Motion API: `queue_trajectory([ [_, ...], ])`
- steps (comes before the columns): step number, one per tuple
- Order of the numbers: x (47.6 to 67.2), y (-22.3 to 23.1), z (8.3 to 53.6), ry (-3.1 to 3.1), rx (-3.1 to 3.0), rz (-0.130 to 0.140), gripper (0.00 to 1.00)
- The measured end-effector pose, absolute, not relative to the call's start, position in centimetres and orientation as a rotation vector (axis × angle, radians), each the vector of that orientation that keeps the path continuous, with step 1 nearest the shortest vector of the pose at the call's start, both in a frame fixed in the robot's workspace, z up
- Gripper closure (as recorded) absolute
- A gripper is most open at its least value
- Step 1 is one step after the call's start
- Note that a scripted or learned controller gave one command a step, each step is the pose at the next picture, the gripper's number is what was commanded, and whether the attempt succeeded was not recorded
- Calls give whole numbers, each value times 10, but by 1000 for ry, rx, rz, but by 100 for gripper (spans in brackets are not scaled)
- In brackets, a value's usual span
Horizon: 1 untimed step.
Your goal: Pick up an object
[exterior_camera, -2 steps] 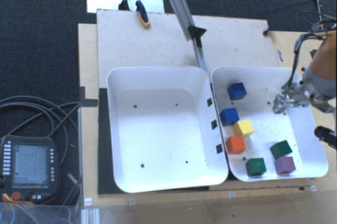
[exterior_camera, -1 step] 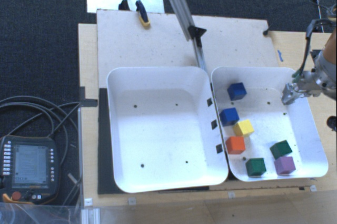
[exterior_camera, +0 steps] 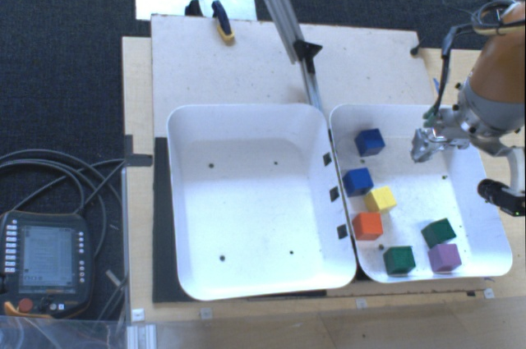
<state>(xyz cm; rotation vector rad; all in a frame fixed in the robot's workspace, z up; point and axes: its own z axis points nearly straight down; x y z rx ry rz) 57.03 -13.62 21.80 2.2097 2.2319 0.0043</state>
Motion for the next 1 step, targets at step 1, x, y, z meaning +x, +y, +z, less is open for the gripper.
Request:
queue_trajectory([
  [1,579,-82,221,2234,2209,5,100],
])
